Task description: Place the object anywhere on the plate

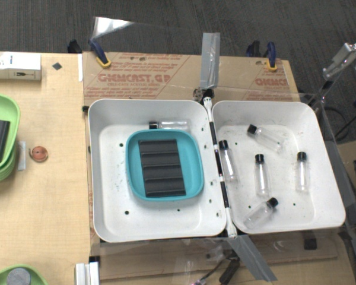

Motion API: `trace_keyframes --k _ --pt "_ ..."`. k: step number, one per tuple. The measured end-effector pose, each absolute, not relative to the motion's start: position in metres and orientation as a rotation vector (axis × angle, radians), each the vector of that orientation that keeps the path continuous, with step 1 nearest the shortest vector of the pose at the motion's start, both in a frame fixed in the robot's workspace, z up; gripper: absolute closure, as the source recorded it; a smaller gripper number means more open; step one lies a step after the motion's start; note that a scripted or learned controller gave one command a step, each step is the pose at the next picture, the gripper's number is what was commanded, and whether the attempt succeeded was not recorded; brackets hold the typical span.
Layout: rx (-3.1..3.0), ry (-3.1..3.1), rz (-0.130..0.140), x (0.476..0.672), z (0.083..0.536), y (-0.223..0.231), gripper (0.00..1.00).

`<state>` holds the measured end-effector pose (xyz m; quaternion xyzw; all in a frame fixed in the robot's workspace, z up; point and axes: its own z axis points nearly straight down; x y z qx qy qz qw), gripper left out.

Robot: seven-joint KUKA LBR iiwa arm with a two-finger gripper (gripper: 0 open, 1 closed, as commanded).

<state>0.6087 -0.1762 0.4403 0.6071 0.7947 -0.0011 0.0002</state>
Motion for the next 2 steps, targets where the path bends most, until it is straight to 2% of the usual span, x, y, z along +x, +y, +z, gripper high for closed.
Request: trace_keyframes --k 2 --pt "1.907 2.496 -0.004 0.6087 0.4403 -0.1762 0.00"
